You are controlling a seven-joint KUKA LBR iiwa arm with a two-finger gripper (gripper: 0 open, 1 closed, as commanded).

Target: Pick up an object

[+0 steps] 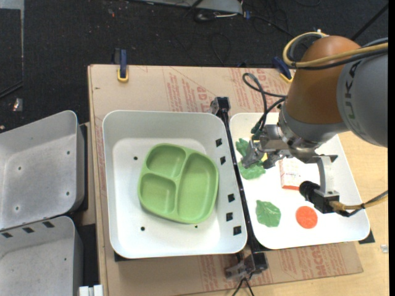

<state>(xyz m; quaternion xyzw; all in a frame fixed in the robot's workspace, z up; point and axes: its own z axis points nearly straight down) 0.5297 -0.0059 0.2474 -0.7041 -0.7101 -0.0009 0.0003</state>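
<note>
Partly hidden beneath the wrist, the pincer (pixel 252 156) overlaps a green piece (pixel 250 165); grip state unclear.

Even, fairly bright overhead light is being thrown across the bench, and the two white bins are being rendered close to overexposed, the left bin (pixel 117 184) showing little surface detail. Soft, short shadows are being cast under the green divided plate (pixel 179 182) and beneath the arm (pixel 345 97), where the right bin (pixel 345 227) is being darkened slightly. A broad highlight is being reflected off the orange band (pixel 318 73). The dark floor at the top is being left dim and grainy. Focus is being held moderately sharp throughout, though fine detail around the wrist is being lost in clutter and shade.
</note>
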